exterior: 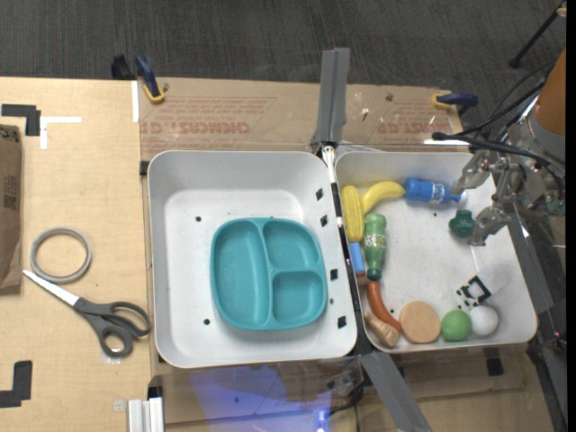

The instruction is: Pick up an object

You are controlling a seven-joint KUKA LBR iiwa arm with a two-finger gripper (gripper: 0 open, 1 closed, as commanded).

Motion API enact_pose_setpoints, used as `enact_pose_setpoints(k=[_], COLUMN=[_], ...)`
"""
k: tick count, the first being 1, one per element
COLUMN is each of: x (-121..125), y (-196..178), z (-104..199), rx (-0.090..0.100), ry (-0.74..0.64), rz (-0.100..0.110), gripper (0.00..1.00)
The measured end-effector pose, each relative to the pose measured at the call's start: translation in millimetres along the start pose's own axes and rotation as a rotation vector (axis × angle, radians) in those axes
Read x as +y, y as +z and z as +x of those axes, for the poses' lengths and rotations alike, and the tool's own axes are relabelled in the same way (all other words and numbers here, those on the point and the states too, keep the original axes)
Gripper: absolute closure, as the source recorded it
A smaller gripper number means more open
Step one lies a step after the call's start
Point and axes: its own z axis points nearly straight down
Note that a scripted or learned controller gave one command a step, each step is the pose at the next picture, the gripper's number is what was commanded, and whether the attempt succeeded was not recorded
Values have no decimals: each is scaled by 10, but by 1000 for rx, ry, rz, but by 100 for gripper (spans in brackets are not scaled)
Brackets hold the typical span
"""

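Note:
My gripper (471, 212) reaches in from the right over the right bin (504, 331) and is open, its two metal fingers (467, 178) spread apart. A small teal object (461, 225) lies on the bin floor right at the fingertips, not gripped. A blue bottle (425, 191) lies just left of the upper finger. Further left are a yellow banana (382, 193), a corn cob (352, 212) and a green bottle (374, 245). A sausage (377, 302), a tan disc (419, 321), a green ball (455, 324) and a white ball (484, 319) line the bin's front.
The left bin (180, 196) holds a teal divided plate (268, 273). A black-and-white tag (472, 290) lies on the right bin's floor. Scissors (94, 313) and a tape roll (60, 253) lie on the bench at the left. Cables trail behind the arm at the right.

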Motion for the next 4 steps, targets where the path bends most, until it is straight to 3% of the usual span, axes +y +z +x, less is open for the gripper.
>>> enact_pose_setpoints(k=[1,2,3,4], x=[176,-495,72,508], y=[1406,1078,1500,1534], z=[-277,-373,-409,-783], rx=[1,-4,0,17], ry=[-35,95,155,237], rz=[0,1,-1,2], gripper=[0,0,0,0])
